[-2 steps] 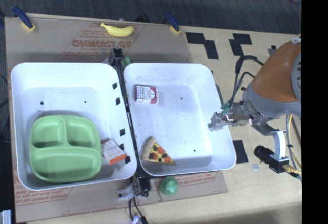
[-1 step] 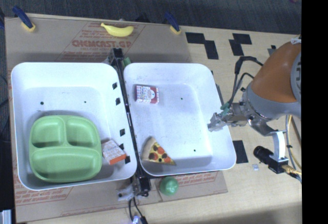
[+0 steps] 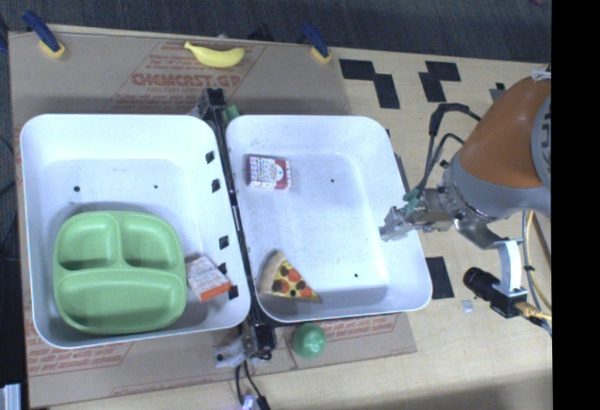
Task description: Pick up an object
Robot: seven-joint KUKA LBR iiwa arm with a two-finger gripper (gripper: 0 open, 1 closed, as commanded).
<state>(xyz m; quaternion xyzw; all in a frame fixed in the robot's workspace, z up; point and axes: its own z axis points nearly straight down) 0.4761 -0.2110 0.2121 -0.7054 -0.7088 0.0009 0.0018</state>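
In the right bin (image 3: 370,141) lie a small red and white carton (image 3: 268,173) near the back left and a pizza slice toy (image 3: 287,279) at the front left. My gripper (image 3: 397,224) hangs over that bin's right rim, well to the right of both objects, with nothing visible between its fingers. The left bin (image 3: 56,141) holds a green divided plate (image 3: 119,270) and a small orange and white box (image 3: 207,277) against its right side.
A yellow banana (image 3: 215,53) lies on the cardboard behind the bins. A green ball (image 3: 307,339) rests on the bench in front of the right bin. Blue clamps (image 3: 44,36) hold the cardboard's back edge. Cables run beside the arm at right.
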